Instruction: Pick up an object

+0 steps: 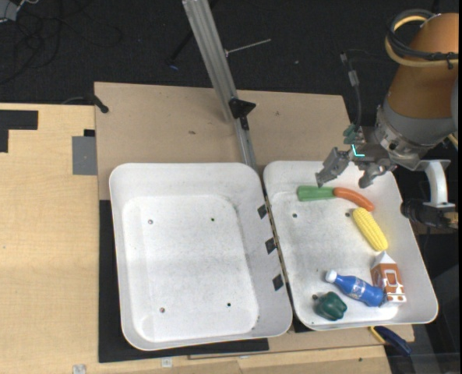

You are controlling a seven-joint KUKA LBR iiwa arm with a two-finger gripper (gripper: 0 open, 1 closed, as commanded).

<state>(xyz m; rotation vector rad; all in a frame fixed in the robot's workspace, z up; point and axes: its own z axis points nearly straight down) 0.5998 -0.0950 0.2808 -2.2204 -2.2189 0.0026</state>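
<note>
Gripper over right bin's far rim, fingers spread, holding nothing.
Right bin: one carrot just below fingers, one corn, bottle, carton, pepper nearer front; left bin beside it.

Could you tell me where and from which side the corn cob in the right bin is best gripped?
Grip the corn cob across its middle, coming straight down from above. It lies flat on the right bin, slanting from upper left to lower right, so the jaws should probably close across its narrow width. Both long sides look free; the carrot sits just beyond its upper end.
</note>
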